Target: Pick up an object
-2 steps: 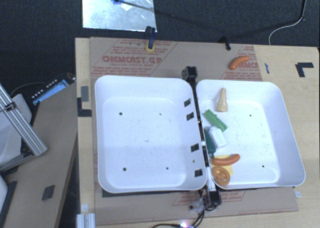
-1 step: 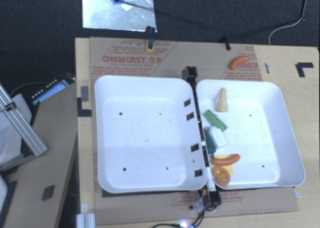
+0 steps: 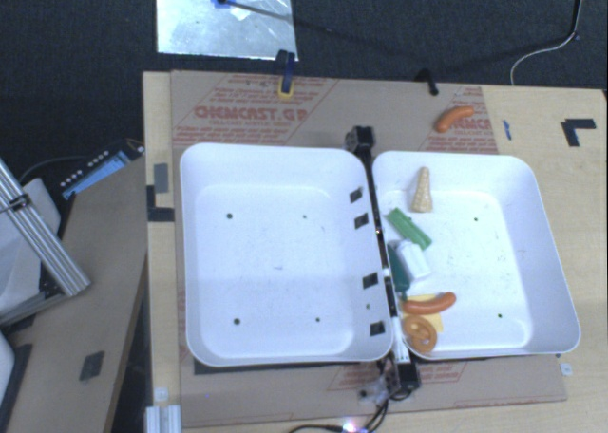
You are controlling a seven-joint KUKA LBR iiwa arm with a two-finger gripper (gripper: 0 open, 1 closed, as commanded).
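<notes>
1. The right bin (image 3: 532,232) holds all the loose pieces, crowded along its 9 o'clock wall by the divider; the left bin (image 3: 275,251) sits beside it on the tabletop (image 3: 532,108). My guess is they slid or were dropped there, which makes them awkward to reach next to the wall.
2. The cone (image 3: 422,190) lies towards 11 o'clock in that bin, long axis near 12-to-6, tip at 12.
3. The green block (image 3: 408,229) runs from 10 to 4, touching the white-and-green piece (image 3: 407,263) below it.
4. The sausage (image 3: 429,303) lies towards 7 o'clock, long axis near 9-to-3, slightly bowed; an orange slice (image 3: 420,332) sits just under it.
5. Another sausage (image 3: 455,119) rests outside the bins on the tabletop, at 12 o'clock from the right bin.
6. Jaws: no sight of them from here, so their state is unknown.
</notes>
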